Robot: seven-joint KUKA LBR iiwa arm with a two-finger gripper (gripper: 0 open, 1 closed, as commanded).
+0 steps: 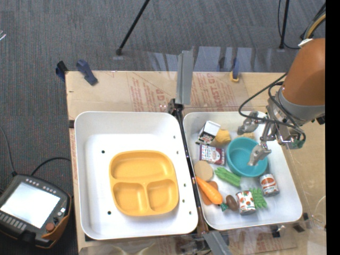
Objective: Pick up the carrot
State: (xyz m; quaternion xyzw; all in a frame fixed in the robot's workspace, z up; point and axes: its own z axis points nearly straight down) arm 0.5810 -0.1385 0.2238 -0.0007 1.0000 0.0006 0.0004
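Two cans [246, 202], one carrot [210, 190], one teal bowl [246, 157].

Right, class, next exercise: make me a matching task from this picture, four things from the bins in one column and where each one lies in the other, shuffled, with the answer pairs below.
Things:
1. carrot
2. yellow tray
3. teal bowl
4. gripper

Places:
A. alone in the left bin
B. above the teal bowl's right rim
C. near the right bin's front left corner, beside the divider
D. in the middle of the right bin, just behind the green pods

Pairs: 1-C, 2-A, 3-D, 4-B
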